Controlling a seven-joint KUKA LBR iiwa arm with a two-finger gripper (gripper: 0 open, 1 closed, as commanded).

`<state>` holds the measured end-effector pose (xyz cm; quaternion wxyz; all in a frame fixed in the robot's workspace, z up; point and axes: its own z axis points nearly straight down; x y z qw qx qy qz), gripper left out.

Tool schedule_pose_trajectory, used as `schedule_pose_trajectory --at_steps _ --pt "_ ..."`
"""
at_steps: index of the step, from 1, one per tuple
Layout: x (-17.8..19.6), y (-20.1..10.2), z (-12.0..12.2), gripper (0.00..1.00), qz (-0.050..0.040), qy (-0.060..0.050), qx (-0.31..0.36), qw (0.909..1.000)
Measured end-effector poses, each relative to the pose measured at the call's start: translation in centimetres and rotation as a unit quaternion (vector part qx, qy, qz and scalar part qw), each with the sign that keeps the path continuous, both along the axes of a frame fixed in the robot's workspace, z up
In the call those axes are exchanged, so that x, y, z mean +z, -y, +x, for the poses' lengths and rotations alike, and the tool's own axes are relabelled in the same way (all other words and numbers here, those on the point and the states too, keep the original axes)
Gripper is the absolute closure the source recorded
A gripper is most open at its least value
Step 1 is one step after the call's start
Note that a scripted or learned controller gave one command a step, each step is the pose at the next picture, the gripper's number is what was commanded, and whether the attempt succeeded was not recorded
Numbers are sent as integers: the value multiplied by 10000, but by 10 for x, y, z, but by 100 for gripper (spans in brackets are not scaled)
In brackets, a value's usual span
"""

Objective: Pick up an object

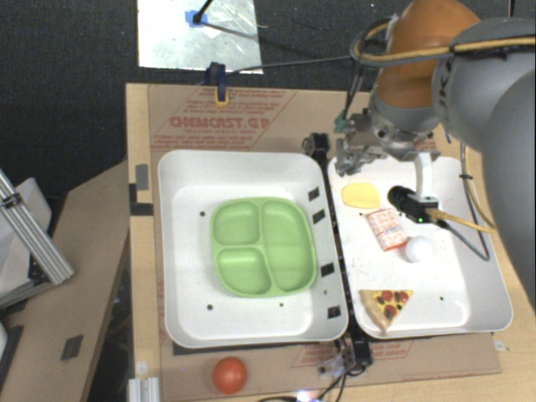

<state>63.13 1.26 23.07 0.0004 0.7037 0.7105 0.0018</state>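
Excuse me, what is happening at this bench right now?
A grey robot arm reaches in from the right, with its end effector above the far end of the right bin. That bin holds a yellow piece, a small packet, a white ball and a pizza slice. Nothing is lifted yet.

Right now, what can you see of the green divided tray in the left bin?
The green divided plastic tray lies flat, slightly askew, near the middle of the left white bin. It has rounded corners and three compartments, two at the back and along the right, and one at the front left, with nothing in them. Only the bin floor touches it.
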Motion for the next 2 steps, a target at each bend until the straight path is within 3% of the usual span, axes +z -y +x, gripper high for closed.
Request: schedule_pose_trajectory --at_steps 1,2 --pt "6 -49 8 100 2 0 -1 10000" --pt "-16 -98 24 100 -2 -9 -3 10000"
